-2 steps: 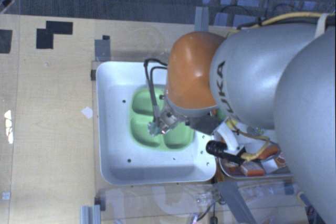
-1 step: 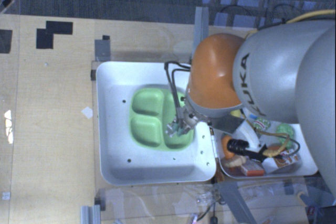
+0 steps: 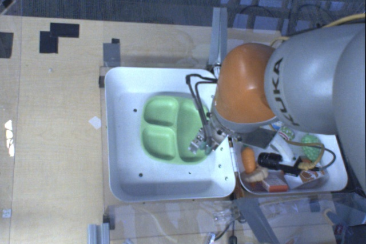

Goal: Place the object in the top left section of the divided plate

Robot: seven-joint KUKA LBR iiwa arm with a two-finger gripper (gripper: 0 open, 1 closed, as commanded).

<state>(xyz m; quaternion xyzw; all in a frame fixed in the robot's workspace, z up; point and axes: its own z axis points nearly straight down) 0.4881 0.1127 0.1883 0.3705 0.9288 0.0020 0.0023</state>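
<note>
The divided plate [image 3: 167,126] is smooth pale-green plastic with rounded sections, lying in the left white bin [image 3: 128,180]. The gripper [image 3: 201,144] hangs over the plate's right section; its grip cannot be told. Small mixed objects, including an orange carrot-like piece [image 3: 248,159], fill the right bin [image 3: 337,177]

The divided plate [image 3: 166,126] is pale green with three sections, lying flat in the left white bin [image 3: 123,180], its right section directly beneath the gripper [image 3: 201,146].
</note>
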